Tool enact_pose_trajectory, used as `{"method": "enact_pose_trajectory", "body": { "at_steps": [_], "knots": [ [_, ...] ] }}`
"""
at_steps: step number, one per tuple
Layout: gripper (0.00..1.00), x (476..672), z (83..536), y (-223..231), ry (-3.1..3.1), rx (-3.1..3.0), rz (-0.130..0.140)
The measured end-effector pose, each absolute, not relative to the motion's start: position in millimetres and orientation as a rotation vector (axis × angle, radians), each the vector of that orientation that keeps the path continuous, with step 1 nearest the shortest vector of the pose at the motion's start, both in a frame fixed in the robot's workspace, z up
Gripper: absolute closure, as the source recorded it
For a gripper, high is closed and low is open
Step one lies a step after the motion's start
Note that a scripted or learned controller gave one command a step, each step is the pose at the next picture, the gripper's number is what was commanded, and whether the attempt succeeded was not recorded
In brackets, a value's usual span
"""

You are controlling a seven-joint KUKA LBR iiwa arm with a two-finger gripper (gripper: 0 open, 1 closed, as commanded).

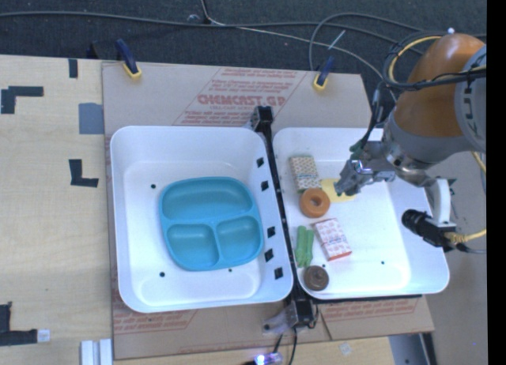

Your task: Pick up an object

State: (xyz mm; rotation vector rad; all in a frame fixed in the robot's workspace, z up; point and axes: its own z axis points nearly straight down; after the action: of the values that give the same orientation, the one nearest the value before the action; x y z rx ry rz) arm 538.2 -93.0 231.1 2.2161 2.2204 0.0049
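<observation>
Leftmost, the left bin (126, 197) held a blue divided plate (211, 223), none of my concern. Across the divider, the right bin (395, 272) carried my candidates: a patterned block (303, 171), an orange ring (315, 202), a green piece (303, 245), a red-and-white box (333, 239) and a brown disc (316, 277). A yellow item (326, 190) lay just beside the ring, under my pincer (348, 184). The view was too poor to tell whether my pincer was clenched or released, and nothing showed clearly within it. I judged the risk to be crowding: closing there could nudge the ring or catch only the yellow item's edge, so it would slip. My arm (431, 111) reached in from the right, wrist bent down and leftward over the bin's upper middle.
</observation>
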Motion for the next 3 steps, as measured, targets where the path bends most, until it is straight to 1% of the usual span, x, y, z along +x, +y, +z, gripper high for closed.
{"method": "enact_pose_trajectory", "body": {
  "at_steps": [1, 2, 3],
  "knots": [
    [1.00, 539.3, 283, -93, 2.220, 2.217, 0.004],
    [1.00, 550.3, 263, -44, 2.229, 2.217, -0.002],
    [1.00, 553.7, 249, 0, 2.229, 2.218, -0.004]
  ]
}}
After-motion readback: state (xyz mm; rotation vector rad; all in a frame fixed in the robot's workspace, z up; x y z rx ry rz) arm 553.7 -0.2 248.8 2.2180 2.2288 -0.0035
